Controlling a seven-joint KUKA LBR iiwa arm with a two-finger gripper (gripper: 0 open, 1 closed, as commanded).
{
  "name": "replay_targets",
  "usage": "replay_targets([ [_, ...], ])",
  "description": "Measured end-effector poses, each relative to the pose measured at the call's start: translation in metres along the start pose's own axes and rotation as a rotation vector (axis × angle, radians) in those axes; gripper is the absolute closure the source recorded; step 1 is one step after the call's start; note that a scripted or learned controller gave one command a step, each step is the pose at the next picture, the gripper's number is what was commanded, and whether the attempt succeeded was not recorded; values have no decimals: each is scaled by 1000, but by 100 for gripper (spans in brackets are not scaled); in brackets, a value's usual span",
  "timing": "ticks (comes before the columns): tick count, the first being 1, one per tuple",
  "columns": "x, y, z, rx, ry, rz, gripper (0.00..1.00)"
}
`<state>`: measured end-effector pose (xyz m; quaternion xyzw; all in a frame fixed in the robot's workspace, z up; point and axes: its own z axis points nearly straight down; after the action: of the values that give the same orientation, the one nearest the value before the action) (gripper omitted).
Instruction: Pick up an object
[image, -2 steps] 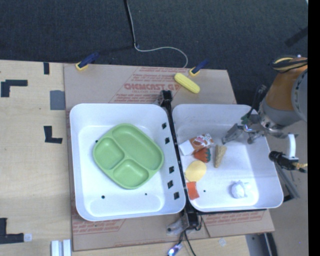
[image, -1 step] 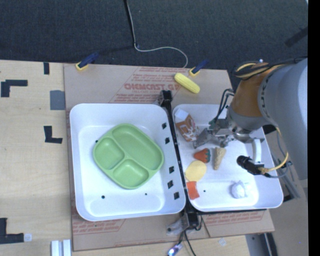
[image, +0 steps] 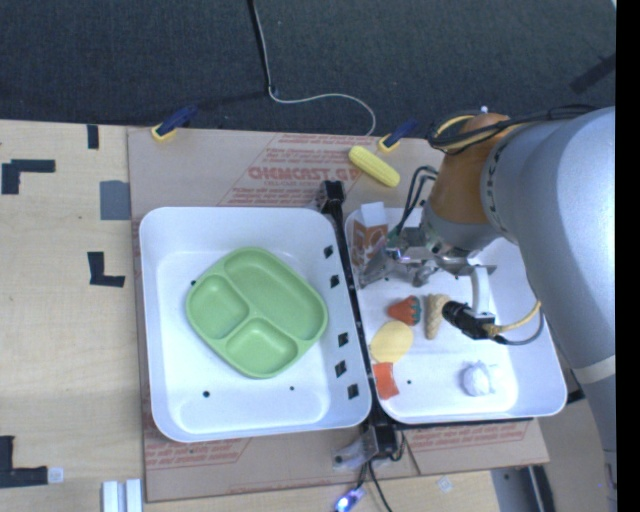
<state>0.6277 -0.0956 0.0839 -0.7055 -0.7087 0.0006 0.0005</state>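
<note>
My gripper (image: 418, 264) reaches down into the upper part of the right bin (image: 530, 395), under the grey arm and its orange band. A small brown and white carton (image: 369, 245) stands just to its left by the bin's left wall. Just below the gripper lie a red strawberry-like piece (image: 403, 310) and a tan cone-shaped piece (image: 435, 316). Lower down are a yellow lemon (image: 392, 342), an orange-red piece (image: 385, 380) and a small white object (image: 478, 380). I see nothing lifted off the bin floor.
The left bin (image: 160, 400) holds a green divided plate (image: 256, 312). A yellow corn-like object (image: 374, 166) lies on the cardboard behind the bins. A black cable part (image: 462, 318) hangs beside the tan piece. The arm's bulk covers the right bin's right side.
</note>
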Motion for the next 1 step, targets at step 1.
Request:
replay_targets([
  [1, 0, -69, -1, 1, 0, 5, 0],
])
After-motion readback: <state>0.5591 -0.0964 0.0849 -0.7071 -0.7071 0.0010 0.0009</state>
